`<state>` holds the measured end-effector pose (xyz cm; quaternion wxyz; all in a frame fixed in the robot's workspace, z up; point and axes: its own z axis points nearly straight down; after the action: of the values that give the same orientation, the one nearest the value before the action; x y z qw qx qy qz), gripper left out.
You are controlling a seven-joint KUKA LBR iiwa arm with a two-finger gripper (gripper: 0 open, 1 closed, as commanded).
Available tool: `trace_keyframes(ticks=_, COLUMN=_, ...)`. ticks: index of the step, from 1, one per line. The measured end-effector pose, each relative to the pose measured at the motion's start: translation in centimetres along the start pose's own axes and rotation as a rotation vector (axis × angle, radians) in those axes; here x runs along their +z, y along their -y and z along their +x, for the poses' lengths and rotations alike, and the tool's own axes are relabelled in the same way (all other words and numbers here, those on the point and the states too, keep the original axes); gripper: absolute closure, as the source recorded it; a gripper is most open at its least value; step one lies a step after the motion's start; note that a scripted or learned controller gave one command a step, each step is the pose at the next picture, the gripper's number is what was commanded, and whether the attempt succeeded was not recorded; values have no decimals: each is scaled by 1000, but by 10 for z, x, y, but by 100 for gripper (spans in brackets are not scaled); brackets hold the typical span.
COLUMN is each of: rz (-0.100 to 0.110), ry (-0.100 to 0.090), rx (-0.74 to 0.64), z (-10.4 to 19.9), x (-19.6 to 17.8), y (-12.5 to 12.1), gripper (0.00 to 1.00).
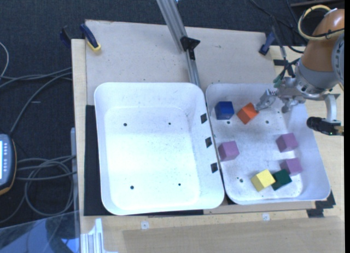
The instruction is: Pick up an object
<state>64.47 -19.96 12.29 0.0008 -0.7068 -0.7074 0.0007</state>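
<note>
The gripper [275, 100] hangs over the right bin's [311, 191] far side, just right of the orange cube [246, 113]; whether its jaws are apart I cannot tell. A blue cube [223, 110] sits left of the orange one

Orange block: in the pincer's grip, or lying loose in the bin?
Loose. The orange block lies on the right bin floor, left of the pincer, not between its fingers.

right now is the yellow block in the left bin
No, the yellow block lies in the right bin, next to the green block.
</note>
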Motion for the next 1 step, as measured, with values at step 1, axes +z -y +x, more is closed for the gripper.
trace_keyframes(ticks=1, rz=-7, ry=2, rx=-1, z=0, x=-15, y=-2, gripper=100)
